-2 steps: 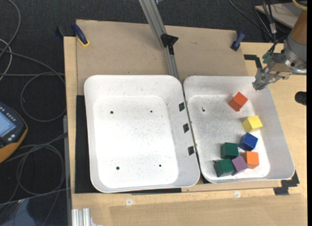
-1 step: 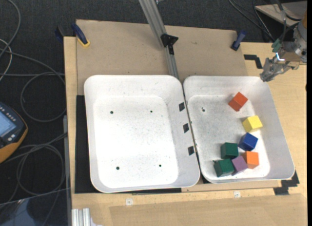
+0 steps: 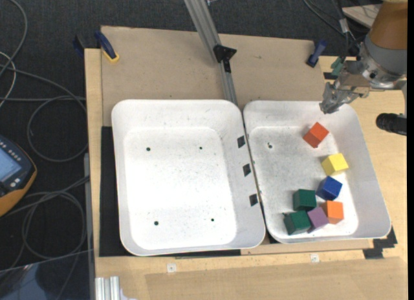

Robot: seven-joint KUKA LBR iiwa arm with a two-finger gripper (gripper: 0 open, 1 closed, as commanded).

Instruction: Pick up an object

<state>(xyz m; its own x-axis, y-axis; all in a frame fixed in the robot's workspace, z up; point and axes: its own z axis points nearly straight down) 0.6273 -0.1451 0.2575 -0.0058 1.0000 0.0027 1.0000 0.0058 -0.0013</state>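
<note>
We see the gripper [image 3: 330,105] at the upper right of the frame, over the right bin's [image 3: 278,121] far rim; whether its fingers are parted we cannot tell. The red block [image 3: 315,134] lies just below it.

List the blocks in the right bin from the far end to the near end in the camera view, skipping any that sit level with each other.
Far to near: red block → yellow block → blue block → orange block. The two green blocks and the purple one overlap these in depth, so they are left out.
</note>
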